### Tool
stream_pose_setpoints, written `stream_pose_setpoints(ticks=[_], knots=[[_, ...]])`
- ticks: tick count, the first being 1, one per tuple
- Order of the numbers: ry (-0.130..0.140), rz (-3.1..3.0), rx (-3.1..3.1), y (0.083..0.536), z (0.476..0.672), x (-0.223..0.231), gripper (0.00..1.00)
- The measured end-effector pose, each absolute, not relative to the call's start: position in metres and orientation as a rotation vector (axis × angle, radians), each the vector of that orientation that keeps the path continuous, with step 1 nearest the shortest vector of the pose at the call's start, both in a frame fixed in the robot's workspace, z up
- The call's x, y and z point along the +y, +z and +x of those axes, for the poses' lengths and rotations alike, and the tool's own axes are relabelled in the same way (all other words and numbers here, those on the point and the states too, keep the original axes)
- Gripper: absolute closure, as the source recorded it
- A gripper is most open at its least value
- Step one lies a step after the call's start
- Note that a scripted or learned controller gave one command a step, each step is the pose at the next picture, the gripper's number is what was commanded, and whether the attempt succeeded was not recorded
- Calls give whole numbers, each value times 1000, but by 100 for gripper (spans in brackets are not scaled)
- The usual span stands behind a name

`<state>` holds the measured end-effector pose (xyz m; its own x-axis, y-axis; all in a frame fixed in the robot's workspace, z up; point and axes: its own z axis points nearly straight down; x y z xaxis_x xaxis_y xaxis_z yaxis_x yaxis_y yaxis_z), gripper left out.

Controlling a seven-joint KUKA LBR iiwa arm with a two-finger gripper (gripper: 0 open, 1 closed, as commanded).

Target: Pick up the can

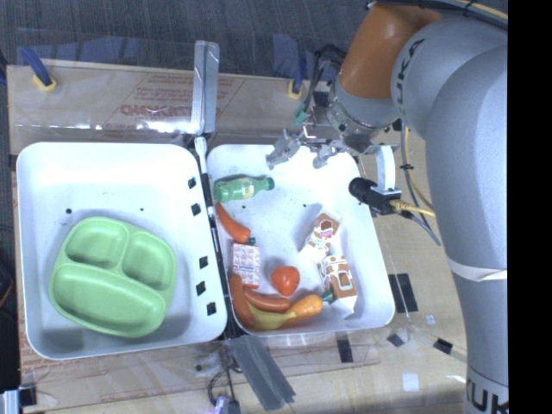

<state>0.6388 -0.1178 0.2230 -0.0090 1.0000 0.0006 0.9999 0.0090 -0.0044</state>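
The can [246, 263] looks like the small red-and-white printed item lying at the left side of the right bin [373, 257], between an orange pepper and the banana. My gripper [302, 153] hovers over the bin's far edge, well behind the can and to its right. Its two grey fingers [280, 153] are spread apart with nothing between them.
The right bin also holds a green bottle [242, 187], an orange pepper [233, 222], a tomato [285, 278], a banana [269, 317], a carrot [302, 304] and two small cartons [323, 231] [339, 281]. A green divided tray [114, 274] lies in the left bin [52, 166].
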Motion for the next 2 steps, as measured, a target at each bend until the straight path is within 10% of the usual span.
stream_pose_setpoints(ticks=[1, 2], knots=[[5, -2221, -2217, 159, 572, -135, 0], [6, -2461, -1944, 91, 594, -115, 0]])
